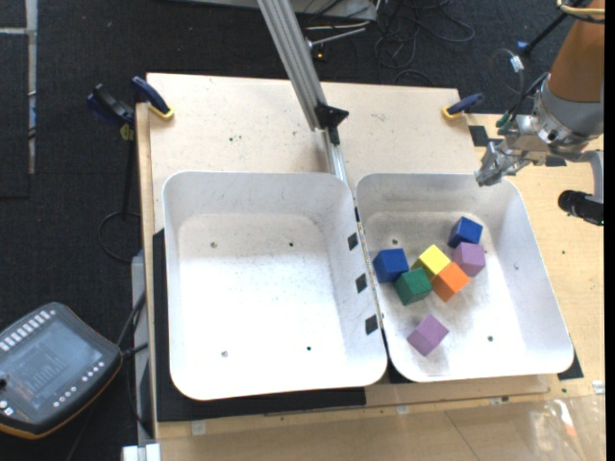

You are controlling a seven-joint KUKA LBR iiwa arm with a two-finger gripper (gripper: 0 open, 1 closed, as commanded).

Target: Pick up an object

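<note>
A: Seven cubes lie in the right bin (538, 286), all loose on its floor. From the camera view, a blue cube (466, 230) sits at about one o'clock in the cluster, with a lilac cube (469, 256) just below it. A yellow cube (434, 258), an orange cube (450, 280), a green cube (414, 284) and a second blue cube (390, 264) are packed together, touching. A purple cube (428, 334) lies apart at six o'clock.

B: And the gripper (492, 173)?

A: It hangs over the bin's far rim, at twelve o'clock from the cubes and well above them. Whether it is open or closed cannot be told; nothing is seen in it.

B: So how far along is the pick?

A: Barely begun, by the look of it. No cube is lifted; reaching, descending, gripping and raising all remain. The left bin (192, 257) holds nothing relevant.
</note>
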